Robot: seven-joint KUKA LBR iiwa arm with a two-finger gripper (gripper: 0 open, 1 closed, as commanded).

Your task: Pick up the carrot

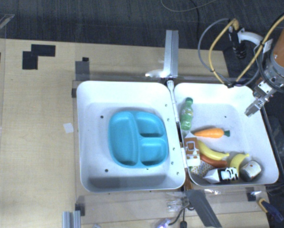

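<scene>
Camera view, from above at a slant: you are looking down on two white bins sitting side by side on the bench. The left bin [87,127] is holding a blue divided tray [138,137], lying flat near its middle. The right bin [237,101] is holding the clutter. The carrot [210,133] is lying on its side about mid-bin, orange body pointing left and green stub pointing right, not touched by anything from above. A green bottle [186,114] is leaning along the bin's left wall just above and left of the carrot. A banana [214,152] is lying just below the carrot, curving toward the lower right, with a small carton [192,152] at its left end against the wall and a grey rounded object [250,170] in the lower right corner. The arm [283,56] is reaching in at the upper right, cables looping behind it. The gripper [254,108] is hanging over the bin's upper right edge, well apart from the carrot. You cannot tell from this angle how the pincer is set, and nothing is showing between its tips.
</scene>
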